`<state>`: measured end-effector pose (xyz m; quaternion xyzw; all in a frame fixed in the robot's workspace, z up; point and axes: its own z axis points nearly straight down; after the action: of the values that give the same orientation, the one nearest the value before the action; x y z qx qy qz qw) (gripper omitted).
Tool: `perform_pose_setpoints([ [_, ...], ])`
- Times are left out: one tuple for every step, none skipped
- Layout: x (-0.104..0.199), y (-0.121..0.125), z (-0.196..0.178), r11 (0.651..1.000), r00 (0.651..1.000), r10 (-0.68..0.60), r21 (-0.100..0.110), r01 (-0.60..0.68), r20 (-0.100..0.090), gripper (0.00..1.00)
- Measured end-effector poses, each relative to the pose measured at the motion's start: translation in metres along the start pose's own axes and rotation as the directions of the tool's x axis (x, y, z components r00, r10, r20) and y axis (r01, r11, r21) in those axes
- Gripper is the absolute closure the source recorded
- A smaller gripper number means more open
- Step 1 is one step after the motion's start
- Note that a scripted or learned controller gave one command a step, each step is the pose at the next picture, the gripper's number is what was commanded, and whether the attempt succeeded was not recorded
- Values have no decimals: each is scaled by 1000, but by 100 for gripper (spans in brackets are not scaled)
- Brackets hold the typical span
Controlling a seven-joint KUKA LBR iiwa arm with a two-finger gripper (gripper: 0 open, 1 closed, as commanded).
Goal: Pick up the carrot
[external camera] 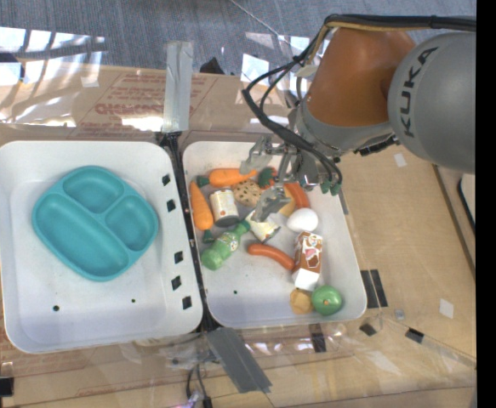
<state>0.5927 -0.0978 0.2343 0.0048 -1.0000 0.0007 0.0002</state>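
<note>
The grey arm with its orange band reaches in from the upper right of the frame, its metal jaws [273, 195] low over the upper middle of the right white bin [356, 274]; whether they are open or closed I cannot tell (toy food clutters the view there). The orange carrot [200, 205] lies along that bin's left wall, apart from them. A second orange carrot [227, 177] lies near the top. The teal divided plate [95, 220] sits in the left white bin [26, 313].

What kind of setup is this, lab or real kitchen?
Likely a lab pick-and-place bench: KUKA arm over two white bins, toy food such as a carrot, cardboard base with tape.
</note>
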Motion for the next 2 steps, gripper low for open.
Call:
perform_pose_setpoints([
  [19,8,103,1000,1000,0,-2,0,-7,0],
  [-37,-16,142,967,967,254,-1,-254,-2,0],
])
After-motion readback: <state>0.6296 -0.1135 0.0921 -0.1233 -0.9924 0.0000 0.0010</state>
